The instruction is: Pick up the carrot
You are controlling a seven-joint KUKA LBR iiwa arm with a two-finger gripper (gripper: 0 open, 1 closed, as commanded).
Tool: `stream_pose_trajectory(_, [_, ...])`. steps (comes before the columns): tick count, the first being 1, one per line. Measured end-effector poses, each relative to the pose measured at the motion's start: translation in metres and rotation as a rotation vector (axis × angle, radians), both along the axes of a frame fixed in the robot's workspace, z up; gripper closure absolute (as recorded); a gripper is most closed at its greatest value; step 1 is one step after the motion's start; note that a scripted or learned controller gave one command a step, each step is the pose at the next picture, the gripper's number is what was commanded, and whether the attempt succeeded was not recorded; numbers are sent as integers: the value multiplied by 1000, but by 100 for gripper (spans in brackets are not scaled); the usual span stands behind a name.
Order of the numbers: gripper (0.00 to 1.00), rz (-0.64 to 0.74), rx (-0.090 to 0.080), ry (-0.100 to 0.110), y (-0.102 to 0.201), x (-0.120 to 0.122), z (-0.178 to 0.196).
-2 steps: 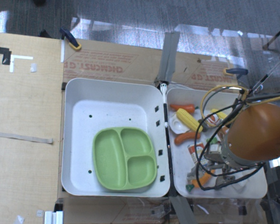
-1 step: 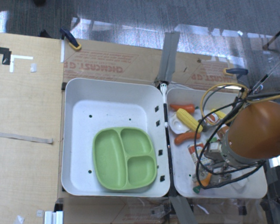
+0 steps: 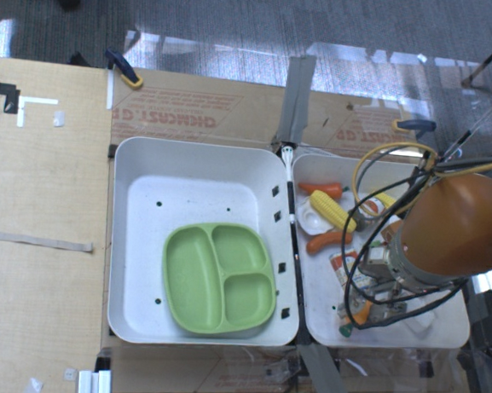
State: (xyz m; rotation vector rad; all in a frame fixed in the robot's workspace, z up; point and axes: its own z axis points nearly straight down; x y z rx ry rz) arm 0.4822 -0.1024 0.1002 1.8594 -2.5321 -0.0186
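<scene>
Currently the carrot lies low in the right bin, near its front edge, an orange body with a green tip pointing toward the front rim. It sits directly under the wrist of the arm, tangled in view with black and yellow cables. Gripper hangs just above and beside the carrot; whether it is spread or closed cannot be told, as cables and the wrist body hide it, and contact with the carrot cannot be confirmed. Farther back in the right bin lie a corn cob, an orange piece behind it, and another orange piece in front. Left bin holds a green divided plate.
</scene>
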Motion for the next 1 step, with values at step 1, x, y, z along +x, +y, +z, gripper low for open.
stream_pose_trajectory(1, [100,-1,3,0,2,2,6])
